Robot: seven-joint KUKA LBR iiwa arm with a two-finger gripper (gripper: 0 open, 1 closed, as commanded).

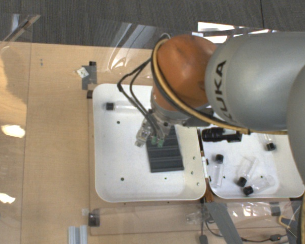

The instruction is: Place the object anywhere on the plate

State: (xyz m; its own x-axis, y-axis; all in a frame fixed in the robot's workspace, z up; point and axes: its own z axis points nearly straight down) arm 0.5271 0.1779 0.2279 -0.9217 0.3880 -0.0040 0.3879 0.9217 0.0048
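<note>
The gripper [153,136] hangs over the dark ribbed plate [166,156] in the left bin [107,151], touching its upper edge; whether it is spread or pinching, I cannot tell. A clear vial [142,134] sits just beside that edge. Centre lower over the plate before letting go.

Pale wooden bench [40,136], grey ribbed floor [117,4] beyond, bright glare patches

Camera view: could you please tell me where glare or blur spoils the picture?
In the camera view, bright glare patches lie on the bench at left and reflections streak the clear sheet above the left bin; the arm looms large and soft, hiding part of both bins; the dark ridged plate stays sharp.
</note>
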